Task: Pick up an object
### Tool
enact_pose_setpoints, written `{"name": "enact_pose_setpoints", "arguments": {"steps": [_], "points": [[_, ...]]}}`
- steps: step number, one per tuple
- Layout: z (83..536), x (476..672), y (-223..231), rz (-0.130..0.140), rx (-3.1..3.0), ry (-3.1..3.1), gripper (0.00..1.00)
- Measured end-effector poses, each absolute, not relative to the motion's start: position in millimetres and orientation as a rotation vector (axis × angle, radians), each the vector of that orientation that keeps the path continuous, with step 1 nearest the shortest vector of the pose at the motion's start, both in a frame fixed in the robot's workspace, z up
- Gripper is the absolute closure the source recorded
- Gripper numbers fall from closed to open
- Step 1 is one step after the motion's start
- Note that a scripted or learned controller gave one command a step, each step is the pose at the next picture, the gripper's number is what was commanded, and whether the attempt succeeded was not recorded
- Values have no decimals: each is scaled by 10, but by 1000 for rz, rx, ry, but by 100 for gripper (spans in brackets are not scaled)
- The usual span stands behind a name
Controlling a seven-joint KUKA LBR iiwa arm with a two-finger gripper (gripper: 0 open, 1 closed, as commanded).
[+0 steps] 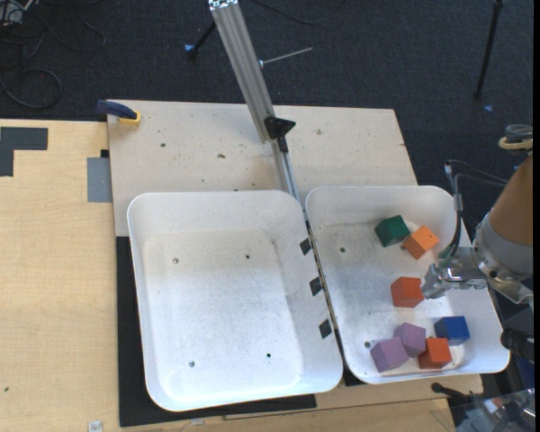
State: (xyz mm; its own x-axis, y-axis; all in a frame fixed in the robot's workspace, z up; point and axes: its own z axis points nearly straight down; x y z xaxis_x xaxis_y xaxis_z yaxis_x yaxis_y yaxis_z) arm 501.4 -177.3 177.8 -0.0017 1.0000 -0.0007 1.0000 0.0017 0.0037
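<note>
While the arm [513,232] reaches in from the right over the right bin's [360,367] far-right rim, its gripper [435,282] sits low inside that bin, just right of a red block [406,292] and touching or nearly touching it. Whether the fingers are spread or closed cannot be made out, and no block is visibly between them. Six blocks lie in the right bin. Far of the gripper, a green block [392,230] and an orange block [422,241] sit side by side, the orange one to the right and touching or almost touching the green. Near of the gripper a cluster crowds the bin's near-right corner: a blue block [452,328], two purple blocks [410,337] [389,355] pressed together, and a second red block [436,353] wedged between the purple pair and the blue. The left bin [162,241] lies alongside, its rim meeting the right bin's at a seam marked with small black tabs [313,284]. A slanted metal post [247,66] rises from the bench's far side, above the seam, well clear of the gripper. A blue-and-yellow tool [119,111] lies at the bench's far-left corner.
</note>
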Motion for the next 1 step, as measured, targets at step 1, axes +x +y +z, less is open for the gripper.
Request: {"name": "enact_pose_setpoints", "arguments": {"steps": [1], "points": [[2264,5104,-1729,2,2218,2222,100]]}}
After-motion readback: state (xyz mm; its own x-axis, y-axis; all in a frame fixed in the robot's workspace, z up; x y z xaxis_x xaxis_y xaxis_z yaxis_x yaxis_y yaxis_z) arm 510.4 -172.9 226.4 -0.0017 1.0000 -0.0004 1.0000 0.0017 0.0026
